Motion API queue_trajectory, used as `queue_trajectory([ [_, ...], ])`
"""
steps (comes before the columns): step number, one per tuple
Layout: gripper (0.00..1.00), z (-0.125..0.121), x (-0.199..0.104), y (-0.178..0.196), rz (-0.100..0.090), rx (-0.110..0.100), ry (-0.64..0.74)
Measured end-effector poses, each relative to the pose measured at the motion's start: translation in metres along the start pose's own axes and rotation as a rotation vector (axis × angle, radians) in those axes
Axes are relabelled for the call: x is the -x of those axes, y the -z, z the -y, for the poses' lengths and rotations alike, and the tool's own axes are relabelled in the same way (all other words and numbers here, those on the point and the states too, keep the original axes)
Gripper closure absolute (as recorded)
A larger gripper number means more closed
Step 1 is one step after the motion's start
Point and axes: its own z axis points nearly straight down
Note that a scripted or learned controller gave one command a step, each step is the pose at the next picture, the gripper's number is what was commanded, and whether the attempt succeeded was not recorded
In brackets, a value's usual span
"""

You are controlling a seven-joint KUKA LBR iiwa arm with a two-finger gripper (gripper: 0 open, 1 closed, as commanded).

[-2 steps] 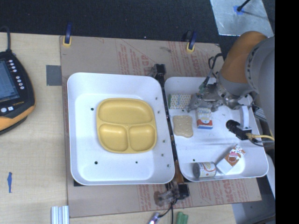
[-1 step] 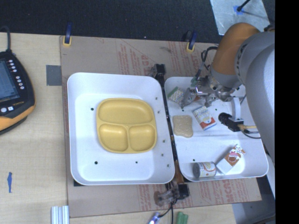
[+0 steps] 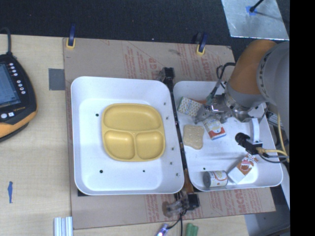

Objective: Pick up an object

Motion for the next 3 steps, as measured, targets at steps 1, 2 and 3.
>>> queue_trajectory([
  [1, 0.00, -0.048, -0.018, 0.000, -0.002, -0.006, 0.000],
  [2, 0.00, -0.002, -0.001, 0.000, 0.000, 0.000, 0.000],
  [3, 0.00, -0.044, 0.016, -0.002, -0.009, -0.027, 0.004],
])
